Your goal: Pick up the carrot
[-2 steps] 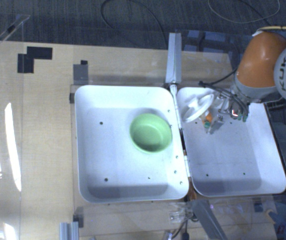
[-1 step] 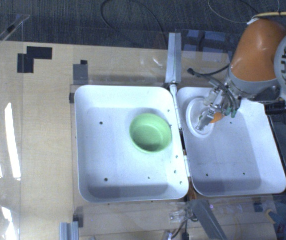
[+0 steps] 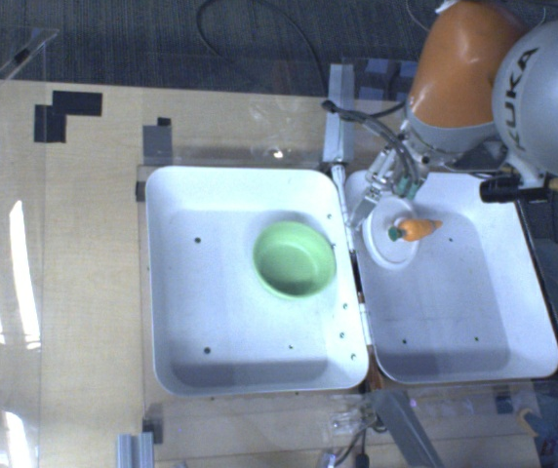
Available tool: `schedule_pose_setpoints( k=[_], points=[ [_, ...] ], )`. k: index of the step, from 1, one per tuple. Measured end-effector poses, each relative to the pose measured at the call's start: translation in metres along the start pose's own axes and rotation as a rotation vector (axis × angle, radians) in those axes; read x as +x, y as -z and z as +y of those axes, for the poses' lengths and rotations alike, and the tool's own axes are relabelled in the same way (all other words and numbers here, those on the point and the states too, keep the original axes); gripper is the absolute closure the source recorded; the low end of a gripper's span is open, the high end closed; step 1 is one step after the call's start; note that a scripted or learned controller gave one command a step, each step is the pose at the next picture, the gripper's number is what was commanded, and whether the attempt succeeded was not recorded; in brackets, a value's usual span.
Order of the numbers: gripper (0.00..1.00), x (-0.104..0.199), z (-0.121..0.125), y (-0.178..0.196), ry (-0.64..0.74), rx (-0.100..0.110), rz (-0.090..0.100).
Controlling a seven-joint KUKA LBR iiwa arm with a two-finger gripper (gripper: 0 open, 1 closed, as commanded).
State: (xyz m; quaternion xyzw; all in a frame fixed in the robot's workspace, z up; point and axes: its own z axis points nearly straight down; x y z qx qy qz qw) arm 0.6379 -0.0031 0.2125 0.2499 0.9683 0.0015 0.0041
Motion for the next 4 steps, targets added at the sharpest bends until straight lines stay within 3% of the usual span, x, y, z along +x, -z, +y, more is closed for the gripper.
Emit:
schedule_pose_setpoints(
  k=[1, 2, 3, 4],
  points=[
    [1.00, -0.048, -0.089, 0.050, -0.031, -0.002, -0.009],
    [0.00, -0.048, -0.089, 0.050, -0.031, -0.001, -0.009],
    [0.00, -0.036, -0.075, 0.020, 0.119, 0.001, -0.001],
    [0.00, -0.069, -0.092, -0.046, 0.098, 0.002, 0.002]
  ],
)
